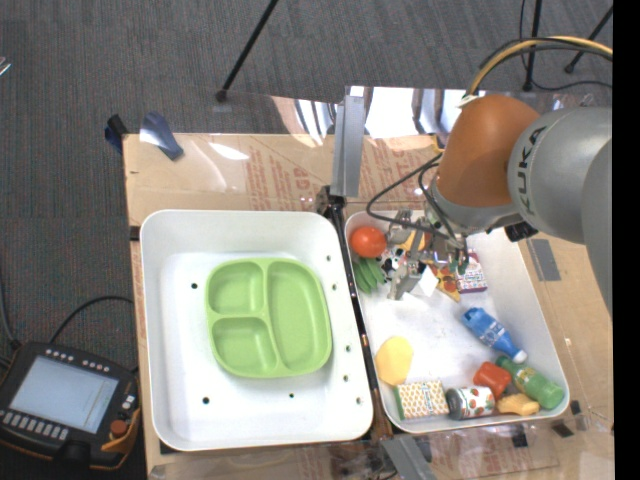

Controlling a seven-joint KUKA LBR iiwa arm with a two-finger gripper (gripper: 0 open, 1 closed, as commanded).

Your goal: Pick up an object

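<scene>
The hand (418, 268) is low in the right bin (535, 308), at its upper left. Finger state: cannot tell. A tomato (368, 241) lies just left of it; a yellow fruit (394, 359) lies well below.

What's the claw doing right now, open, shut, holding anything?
Claw: low over the right bin, among the toys at its far end beside the red tomato. Open or closed cannot be told; no held object visible.

Off the bench's left corner—a teach pendant (62, 400)—screen lit grey.
</scene>
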